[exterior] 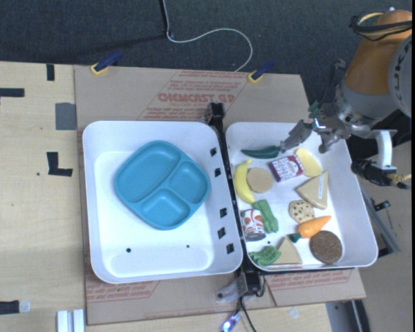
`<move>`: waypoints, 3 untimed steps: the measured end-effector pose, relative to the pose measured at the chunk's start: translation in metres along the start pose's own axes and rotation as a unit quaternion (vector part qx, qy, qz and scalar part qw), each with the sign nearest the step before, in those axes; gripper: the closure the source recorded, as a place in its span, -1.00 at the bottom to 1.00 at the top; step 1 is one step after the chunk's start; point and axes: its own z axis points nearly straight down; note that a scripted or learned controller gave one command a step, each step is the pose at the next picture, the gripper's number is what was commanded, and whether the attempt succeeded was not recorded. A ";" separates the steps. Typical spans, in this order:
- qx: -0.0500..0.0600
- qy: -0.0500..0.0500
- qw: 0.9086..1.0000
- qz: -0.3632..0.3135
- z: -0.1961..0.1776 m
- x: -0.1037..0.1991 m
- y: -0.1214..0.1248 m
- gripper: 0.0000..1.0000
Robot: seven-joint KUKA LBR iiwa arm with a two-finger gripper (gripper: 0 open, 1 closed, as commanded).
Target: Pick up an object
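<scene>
Hovering open, unladen, my pincer (310, 137) nears the right bin's (360, 213) twelve-o'clock rim; descent onto one toy remains.

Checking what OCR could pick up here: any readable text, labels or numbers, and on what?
Cardboard sheet under the bins: red printing in mirrored or upside-down lettering, too blurred to quote.
Small red packet in the right bin: white label, too small to read.
Small can in the right bin: printed wrapper, unreadable.
Nothing else carries text.
</scene>
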 end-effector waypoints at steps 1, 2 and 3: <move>-0.004 0.001 1.000 -0.002 -0.120 0.044 -0.073 -1.00; 0.000 0.001 1.000 -0.003 -0.138 0.103 -0.125 -1.00; 0.000 0.000 1.000 -0.001 -0.146 0.100 -0.123 1.00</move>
